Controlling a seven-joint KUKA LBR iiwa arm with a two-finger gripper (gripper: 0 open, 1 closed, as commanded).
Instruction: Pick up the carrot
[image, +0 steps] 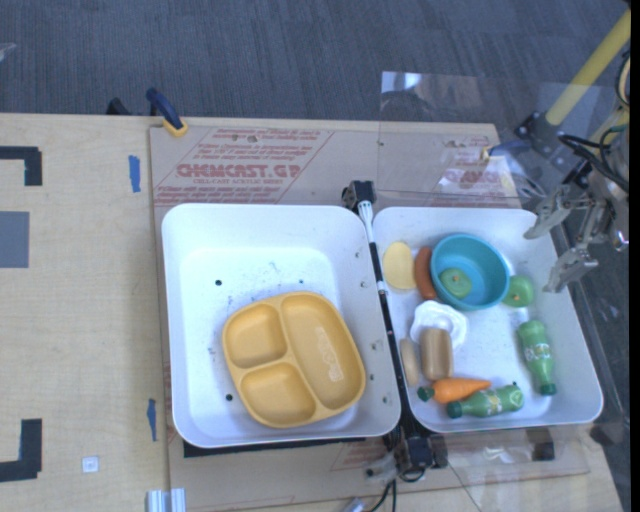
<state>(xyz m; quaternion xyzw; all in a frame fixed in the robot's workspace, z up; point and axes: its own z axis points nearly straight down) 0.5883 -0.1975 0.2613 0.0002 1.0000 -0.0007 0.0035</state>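
I am hovering my end effector (578, 262), grip state unclear, risking grabbing the bottle (487, 402) touching the carrot (460, 389).

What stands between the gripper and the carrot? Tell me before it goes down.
The gripper sits at the right bin's far right edge. The carrot lies near the front. An upright green bottle stands roughly between them, and another green bottle lies against the carrot.
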